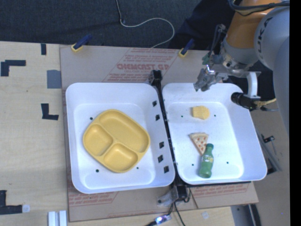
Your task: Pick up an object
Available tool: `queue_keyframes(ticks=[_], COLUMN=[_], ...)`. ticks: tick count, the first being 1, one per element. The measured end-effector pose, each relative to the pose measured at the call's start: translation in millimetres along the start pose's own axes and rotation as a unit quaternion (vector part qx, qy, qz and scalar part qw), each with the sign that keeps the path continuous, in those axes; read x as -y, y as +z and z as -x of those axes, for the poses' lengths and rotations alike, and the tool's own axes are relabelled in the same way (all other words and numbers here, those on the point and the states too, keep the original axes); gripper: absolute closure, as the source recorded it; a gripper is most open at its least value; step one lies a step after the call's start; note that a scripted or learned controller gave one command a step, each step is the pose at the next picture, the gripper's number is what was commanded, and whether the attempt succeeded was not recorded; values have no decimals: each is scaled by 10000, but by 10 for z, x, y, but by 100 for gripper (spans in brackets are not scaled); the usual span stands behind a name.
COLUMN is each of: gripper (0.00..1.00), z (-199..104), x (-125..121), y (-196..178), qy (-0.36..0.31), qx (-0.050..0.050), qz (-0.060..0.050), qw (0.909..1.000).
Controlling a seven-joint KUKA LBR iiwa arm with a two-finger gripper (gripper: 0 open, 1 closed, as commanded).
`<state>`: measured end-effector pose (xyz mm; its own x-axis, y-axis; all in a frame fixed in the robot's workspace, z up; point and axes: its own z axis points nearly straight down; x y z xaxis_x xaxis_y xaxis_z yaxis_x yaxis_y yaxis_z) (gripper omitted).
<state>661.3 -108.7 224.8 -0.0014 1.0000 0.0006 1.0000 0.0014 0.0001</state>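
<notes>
The right bin [244, 140] holds three small objects: a yellow cheese-like piece [201, 112] toward the back, a pizza slice [199, 141] in the middle, and a green bottle [206, 161] lying near the front. My gripper [204, 83] hangs over the bin's back rim, raised above and behind the yellow piece, apart from all three objects. Nothing shows between its fingers.
A yellow divided tray [116, 140] fills much of the left bin [75, 107]. A black hinge strip [162, 126] runs between the bins. The arm's grey body with its orange band [254, 4] leans in from the upper right. A cable [141, 22] lies behind.
</notes>
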Motion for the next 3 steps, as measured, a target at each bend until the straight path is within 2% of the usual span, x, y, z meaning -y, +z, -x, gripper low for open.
queue_keyframes(ticks=[1,2,3], gripper=[100,100,100], z=[-579,-1088,-1634], x=[76,283,349], y=[56,-58,-47], qy=[-18,-24,-29], qx=[0,-7,-6], qz=[-13,-14,-14], qw=[10000,10000,10000])
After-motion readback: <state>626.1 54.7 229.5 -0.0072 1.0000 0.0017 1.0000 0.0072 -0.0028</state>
